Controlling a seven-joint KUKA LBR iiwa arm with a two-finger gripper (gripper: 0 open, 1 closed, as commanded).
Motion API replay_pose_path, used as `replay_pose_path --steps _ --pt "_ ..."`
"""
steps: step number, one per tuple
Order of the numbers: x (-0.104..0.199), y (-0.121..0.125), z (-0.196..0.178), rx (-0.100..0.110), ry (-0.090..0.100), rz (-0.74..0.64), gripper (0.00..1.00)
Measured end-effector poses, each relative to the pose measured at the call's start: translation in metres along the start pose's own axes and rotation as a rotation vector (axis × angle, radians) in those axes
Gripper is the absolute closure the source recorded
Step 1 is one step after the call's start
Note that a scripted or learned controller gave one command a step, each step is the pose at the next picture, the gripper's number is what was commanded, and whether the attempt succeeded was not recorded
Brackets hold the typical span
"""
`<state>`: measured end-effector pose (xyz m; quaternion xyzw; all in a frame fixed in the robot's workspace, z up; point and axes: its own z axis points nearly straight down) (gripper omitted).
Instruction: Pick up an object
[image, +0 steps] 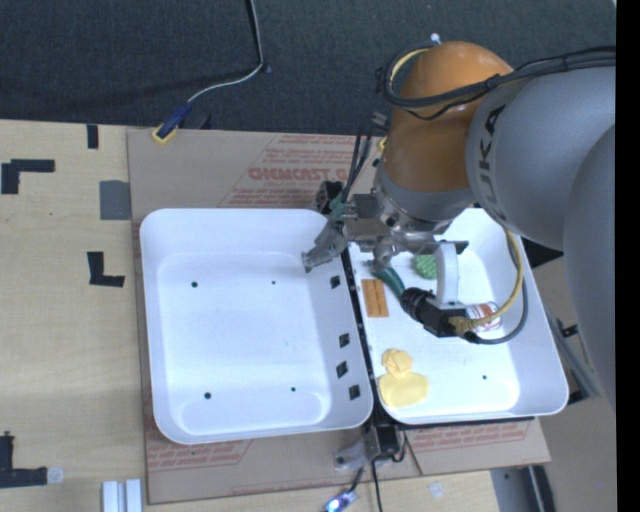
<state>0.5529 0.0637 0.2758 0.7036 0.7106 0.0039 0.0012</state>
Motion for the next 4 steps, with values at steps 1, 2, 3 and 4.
replay_pose_path --steps 1,2,3,4 --pt "0.069 -0.007 -0.026 0.007 -0.001 0.0 0.0" --pt "0.064 -0.007 -0.034 0.011 -0.004 0.005 1.0" --pt "0.14 0.024 0.001 0.011 -0.004 0.002 1.0" --pt "0.173 -0.001 -0.158 -0.008 0.004 0.002 1.0"
